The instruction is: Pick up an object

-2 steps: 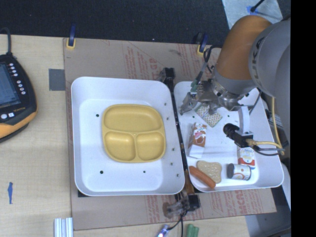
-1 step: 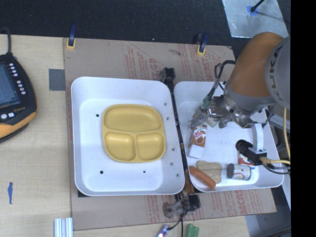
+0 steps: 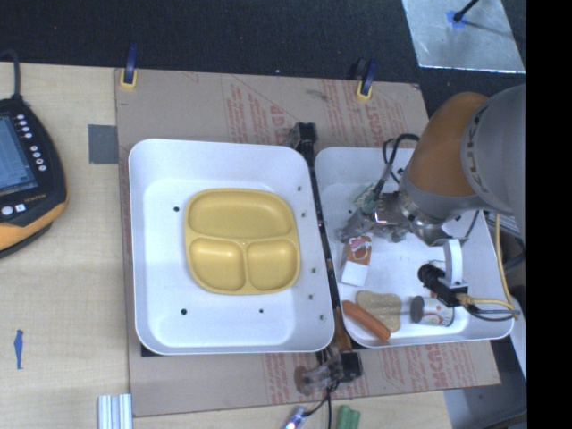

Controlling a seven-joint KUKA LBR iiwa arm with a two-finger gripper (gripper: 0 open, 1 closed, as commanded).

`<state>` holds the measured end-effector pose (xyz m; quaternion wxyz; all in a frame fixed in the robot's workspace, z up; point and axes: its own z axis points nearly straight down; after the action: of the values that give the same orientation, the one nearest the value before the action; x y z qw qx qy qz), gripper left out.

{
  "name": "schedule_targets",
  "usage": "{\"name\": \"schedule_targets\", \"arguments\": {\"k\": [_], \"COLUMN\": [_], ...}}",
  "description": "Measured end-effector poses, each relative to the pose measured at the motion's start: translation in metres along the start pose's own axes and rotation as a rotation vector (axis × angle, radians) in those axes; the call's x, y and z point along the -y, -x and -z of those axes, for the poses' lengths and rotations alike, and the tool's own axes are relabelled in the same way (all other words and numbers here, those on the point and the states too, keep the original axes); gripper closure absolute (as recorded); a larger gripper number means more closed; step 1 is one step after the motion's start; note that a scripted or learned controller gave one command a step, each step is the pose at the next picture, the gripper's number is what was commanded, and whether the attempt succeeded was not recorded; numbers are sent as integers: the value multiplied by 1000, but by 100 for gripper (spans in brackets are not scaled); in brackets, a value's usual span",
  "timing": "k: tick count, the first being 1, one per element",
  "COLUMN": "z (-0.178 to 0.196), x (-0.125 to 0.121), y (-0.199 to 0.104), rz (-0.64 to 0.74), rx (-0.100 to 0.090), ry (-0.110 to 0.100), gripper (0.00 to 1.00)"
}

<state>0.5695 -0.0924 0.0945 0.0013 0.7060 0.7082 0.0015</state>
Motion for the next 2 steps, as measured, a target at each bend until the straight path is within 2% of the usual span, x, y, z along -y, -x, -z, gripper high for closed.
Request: {"name": "schedule_targets", "arguments": {"k": [1,2], "z": [10,1], "x": [-84,-89], "y": [10,15], "rz": [0,2], "rx": [0,3], "ry": [-5,2], "gripper": [0,0]}}
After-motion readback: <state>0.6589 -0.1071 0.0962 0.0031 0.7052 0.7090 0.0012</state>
